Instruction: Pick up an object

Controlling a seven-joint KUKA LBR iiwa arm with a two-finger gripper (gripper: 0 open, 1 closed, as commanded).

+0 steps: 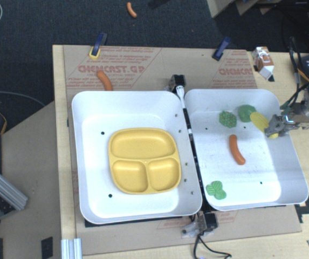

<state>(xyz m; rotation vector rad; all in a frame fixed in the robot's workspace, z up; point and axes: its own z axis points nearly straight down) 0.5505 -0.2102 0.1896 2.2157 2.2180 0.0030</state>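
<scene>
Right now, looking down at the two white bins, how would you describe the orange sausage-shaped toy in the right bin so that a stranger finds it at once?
Start at the right-hand shallow white bin. Near its middle lies the orange sausage-shaped toy, a slim rounded stick lying alone on the bare floor. Its neighbours are green lumps: the bumpy green toy above it and the small green leafy toy below-left; it is the one orange piece there.

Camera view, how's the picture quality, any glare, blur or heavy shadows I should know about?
Camera view: lighting is even and soft, with faint shadows inside the left bin and right bin; the white bins look bright but their rims stay readable; the yellow tray and orange sausage are sharp; the pincer at the right bin's edge is small and slightly soft, so its fingers are hard to read.
</scene>
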